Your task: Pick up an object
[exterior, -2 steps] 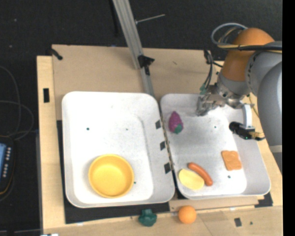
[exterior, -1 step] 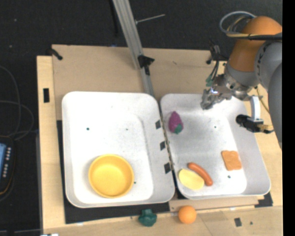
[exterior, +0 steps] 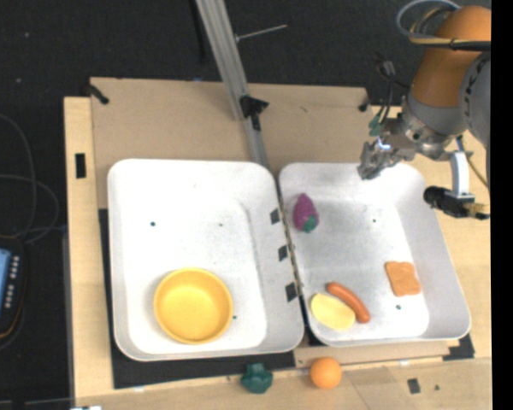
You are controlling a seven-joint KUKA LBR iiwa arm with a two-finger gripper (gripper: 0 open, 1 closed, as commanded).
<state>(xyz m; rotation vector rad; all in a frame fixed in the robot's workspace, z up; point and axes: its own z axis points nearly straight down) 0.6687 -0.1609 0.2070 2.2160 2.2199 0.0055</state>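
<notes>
Nearest, an orange ball point(exterior: 325, 372) lies outside both bins; the gripper point(exterior: 373, 162), finger state impossible to tell, risks clipping the right bin's point(exterior: 436, 229) far rim.

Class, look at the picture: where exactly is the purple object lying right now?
The purple object lies in the right bin, near its left wall and towards the far end, well apart from the sausage and yellow piece at the near edge.

bowl point(exterior: 193, 305) in left bin point(exterior: 188, 195); sausage point(exterior: 349, 301) in right bin point(exterior: 359, 203).
</notes>
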